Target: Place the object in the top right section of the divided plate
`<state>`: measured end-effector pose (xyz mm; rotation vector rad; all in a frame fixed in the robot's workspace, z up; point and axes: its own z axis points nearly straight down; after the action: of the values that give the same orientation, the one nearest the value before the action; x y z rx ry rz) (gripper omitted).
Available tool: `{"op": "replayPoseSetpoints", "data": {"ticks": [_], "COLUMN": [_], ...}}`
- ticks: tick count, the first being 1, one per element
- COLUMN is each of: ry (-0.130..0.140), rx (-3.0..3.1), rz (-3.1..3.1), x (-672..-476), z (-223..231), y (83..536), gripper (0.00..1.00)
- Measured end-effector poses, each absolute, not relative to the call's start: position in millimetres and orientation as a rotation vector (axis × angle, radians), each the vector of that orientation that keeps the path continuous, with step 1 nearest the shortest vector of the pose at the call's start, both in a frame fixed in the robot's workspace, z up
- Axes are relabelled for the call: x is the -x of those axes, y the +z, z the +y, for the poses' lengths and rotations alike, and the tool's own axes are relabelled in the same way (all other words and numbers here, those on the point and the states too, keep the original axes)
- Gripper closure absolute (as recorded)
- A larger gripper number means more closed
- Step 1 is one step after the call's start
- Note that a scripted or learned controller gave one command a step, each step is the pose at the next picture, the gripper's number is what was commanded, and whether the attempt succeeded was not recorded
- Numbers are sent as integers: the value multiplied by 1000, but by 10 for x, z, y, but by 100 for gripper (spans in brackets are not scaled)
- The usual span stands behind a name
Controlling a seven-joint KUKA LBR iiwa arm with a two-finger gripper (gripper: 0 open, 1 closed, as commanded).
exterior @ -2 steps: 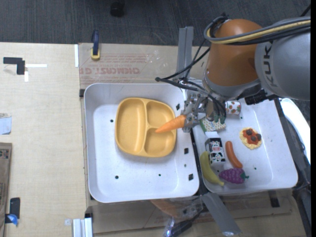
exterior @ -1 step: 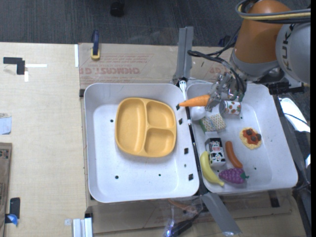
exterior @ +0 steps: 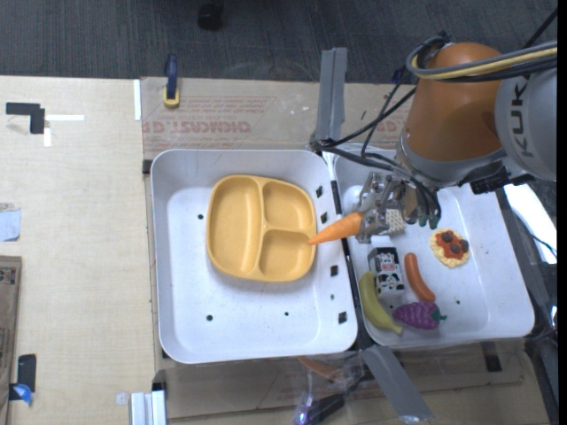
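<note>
- Left bin (exterior: 177, 264): a shallow white tray that carries one yellow divided plate (exterior: 232, 237), set toward its far right part. The plate's three sections hold nothing, though the carrot's tip overhangs its right rim.
- Carrot (exterior: 338, 229): an orange toy that lies across the wall between the two bins, its pointed tip over the plate's right rim and its thick end at the gripper.
- Gripper (exterior: 379, 222): it sits low over the right bin's left edge, with its fingers closed on the carrot's thick end.
- Right bin (exterior: 496, 299): it holds a small pizza slice (exterior: 451, 248) near its centre, a black-and-white carton (exterior: 385, 269) near its left wall, a red sausage (exterior: 419, 278) just beside the carton, and a banana (exterior: 376, 304) and a purple grape bunch (exterior: 419, 314) along its near edge.
- Bench (exterior: 71, 237): pale wood, with a cardboard sheet (exterior: 239, 113) behind the bins and a blue-handled clamp (exterior: 171, 82) at the bench's far edge.
- Floor (exterior: 266, 16): dark grey, beyond the bench's far edge.
</note>
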<state>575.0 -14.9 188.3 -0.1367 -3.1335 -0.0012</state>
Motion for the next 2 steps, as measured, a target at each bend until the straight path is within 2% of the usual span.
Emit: {"op": "replayPoseSetpoints", "data": {"ticks": [1, 2], "ry": [-1, 0], "rx": [177, 421], "rz": [-3135, -3110], "x": [-6463, -6377], "z": [88, 386], "y": [1883, 1881], "gripper": [100, 100]}}
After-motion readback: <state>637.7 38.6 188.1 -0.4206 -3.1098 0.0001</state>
